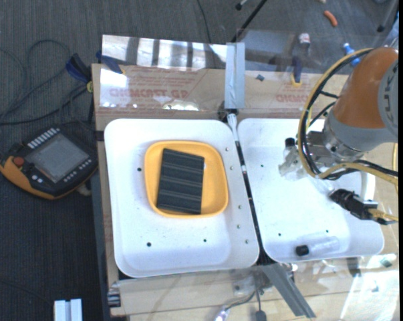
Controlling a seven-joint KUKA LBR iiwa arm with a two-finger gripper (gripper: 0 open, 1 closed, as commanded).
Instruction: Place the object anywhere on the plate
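We cannot tell our claw's [291,160] state; it hangs over the right bin [281,233], the grey arm [365,105] bent in above it. The dark ribbed block [181,180] lies flat on the yellow plate [216,179] in the left bin [127,233]. We judge it stiff, light and grippy, best pinched across its narrow sides.

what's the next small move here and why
Probably nothing beyond drawing the arm back toward its own side. The dark ribbed block already lies flat on the yellow plate in the left bin, wholly inside the rim, while the pincer hangs over the right bin, well apart from it. The placement looks done.
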